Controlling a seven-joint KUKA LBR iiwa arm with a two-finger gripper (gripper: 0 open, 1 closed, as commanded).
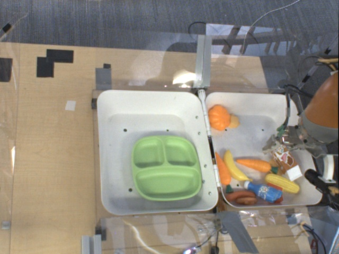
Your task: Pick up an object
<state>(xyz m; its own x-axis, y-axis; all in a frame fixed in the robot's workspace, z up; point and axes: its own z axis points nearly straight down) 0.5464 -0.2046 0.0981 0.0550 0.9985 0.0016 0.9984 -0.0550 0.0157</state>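
The right bin (249,102) holds several toy foods. An orange pumpkin (219,117) lies at its far left. Nearer the front lie a yellow banana (235,165), an orange carrot (254,164) and a second carrot (223,169) against the left wall. A corn cob (282,183), a blue bottle (263,191) and a red sausage (241,197) lie along the front. My gripper (283,142) hangs low over the bin's right side, just above a brown-and-white patterned item (282,156) with a small white block (294,173) beside it.
The left bin (114,142) holds a green divided plate (166,168). A metal divider (204,97) separates the two bins. The arm's orange band (323,107) and dark cables rise at the right edge. Wooden bench surface (47,152) spreads to the left.
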